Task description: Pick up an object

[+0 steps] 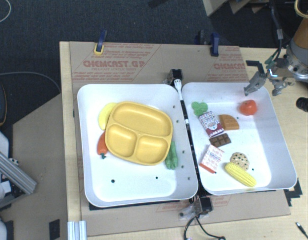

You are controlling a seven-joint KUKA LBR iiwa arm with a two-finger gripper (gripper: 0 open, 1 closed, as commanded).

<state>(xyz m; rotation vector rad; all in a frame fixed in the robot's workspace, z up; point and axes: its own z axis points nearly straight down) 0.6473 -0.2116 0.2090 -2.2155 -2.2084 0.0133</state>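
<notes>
The right bin (281,149) holds several toy foods: a red tomato (249,107), a green leafy piece (199,107), a red-and-white packet (209,122), a brown bread piece (229,122), a chocolate bar (220,140), a white packet (212,159), a cookie (240,160) and a corn cob (240,174). My gripper (266,87) hovers over that bin's far right corner, up and to the right of the tomato. Its fingers (253,87) are spread open with nothing between them.
The left bin (88,174) carries a yellow divided tray (138,133), with a yellow piece (106,115) and a red-orange pepper (102,145) at its left and a green item (171,156) at its right. Clamps (99,46) grip the cardboard's far edge.
</notes>
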